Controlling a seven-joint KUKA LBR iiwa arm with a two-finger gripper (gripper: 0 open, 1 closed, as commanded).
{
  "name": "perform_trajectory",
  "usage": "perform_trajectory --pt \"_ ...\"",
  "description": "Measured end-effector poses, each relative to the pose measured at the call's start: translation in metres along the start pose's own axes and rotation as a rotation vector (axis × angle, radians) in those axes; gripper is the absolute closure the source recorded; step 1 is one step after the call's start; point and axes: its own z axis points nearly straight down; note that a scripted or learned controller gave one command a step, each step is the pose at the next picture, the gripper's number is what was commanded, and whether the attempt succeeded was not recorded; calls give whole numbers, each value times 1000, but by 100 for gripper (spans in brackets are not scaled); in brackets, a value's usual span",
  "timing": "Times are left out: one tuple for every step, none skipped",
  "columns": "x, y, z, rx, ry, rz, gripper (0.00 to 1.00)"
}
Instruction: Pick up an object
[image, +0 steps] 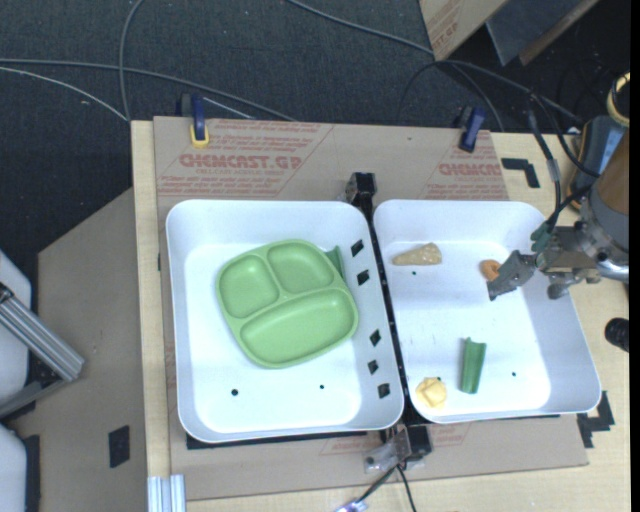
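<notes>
My gripper (532, 284) hangs over the right side of the right bin (560, 340), open, with nothing between its fingers. A small orange piece (489, 268) lies just left of its left fingertip (503, 283), close to it or touching it. A tan wedge-shaped piece (417, 256) lies at the back left of this bin. A green cylinder (472, 365) lies near the front, and a small yellow piece (432, 392) sits in the front left corner.
The left bin (190, 330) holds a green divided plate (288, 303). A black divider with clips (372, 290) runs between the bins. Cables trail over the dark floor behind the bench, and blue clamps (199, 118) hold the board's back edge.
</notes>
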Motion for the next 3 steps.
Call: perform_trajectory --pt "0 2 -6 -12 -2 -3 0" --pt "0 0 36 -8 -1 -2 0" --pt "-5 -3 81 -6 0 -1 0"
